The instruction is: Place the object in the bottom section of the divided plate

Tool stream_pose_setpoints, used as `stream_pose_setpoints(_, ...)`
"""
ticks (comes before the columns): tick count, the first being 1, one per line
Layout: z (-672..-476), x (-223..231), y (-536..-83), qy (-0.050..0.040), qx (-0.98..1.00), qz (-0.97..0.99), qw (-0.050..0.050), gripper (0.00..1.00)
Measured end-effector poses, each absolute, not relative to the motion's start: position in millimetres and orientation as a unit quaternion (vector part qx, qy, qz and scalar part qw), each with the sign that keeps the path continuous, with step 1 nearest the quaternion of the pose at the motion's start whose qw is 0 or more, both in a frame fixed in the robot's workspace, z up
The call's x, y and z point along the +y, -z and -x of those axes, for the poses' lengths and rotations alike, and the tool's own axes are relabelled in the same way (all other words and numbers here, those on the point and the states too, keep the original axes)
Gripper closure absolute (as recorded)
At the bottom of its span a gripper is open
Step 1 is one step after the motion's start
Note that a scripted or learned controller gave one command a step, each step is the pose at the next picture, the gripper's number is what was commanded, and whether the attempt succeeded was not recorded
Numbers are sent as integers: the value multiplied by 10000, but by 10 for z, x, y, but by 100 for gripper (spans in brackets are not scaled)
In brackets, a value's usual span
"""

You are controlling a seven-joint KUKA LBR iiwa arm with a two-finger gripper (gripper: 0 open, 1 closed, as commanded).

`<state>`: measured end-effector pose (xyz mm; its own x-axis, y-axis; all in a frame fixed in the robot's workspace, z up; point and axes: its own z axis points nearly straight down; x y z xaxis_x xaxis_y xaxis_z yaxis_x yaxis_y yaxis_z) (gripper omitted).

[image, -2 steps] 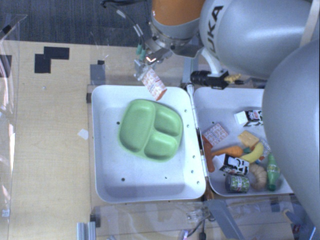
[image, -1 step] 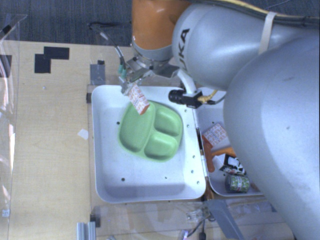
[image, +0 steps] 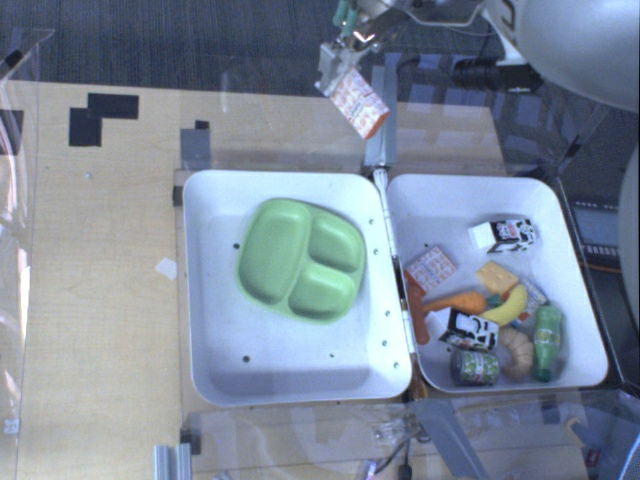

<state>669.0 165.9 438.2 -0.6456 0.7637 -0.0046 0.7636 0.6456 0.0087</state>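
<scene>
A green divided plate (image: 300,258) lies in the left white bin (image: 215,368), with one long section on its left and two smaller ones on its right. My gripper (image: 345,60) hangs high above the back edge of the bins, near the divider between them. It is shut on a small flat packet (image: 358,103) with a red and white pattern, which dangles tilted below the fingers. The packet is well above and behind the plate.
The right bin (image: 575,268) holds several toy foods: a white carton (image: 505,234), a patterned square packet (image: 431,266), a carrot (image: 455,302), a banana (image: 505,306), a green bottle (image: 546,342) and a can (image: 474,367). A metal clamp (image: 380,158) sits between the bins at the back.
</scene>
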Motion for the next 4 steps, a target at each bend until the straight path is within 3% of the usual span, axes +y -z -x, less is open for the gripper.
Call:
stream_pose_setpoints(1,-6416,2242,-3250,-21,9139,-4059,16,100)
stream_pose_setpoints(2,-6622,2244,-2520,-18,9310,-3651,19,100)
stream_pose_setpoints(3,-6504,1804,-4382,-30,9431,-3324,43,100)
stream_pose_setpoints(4,-6632,2099,-3469,-16,9538,-3004,21,100)
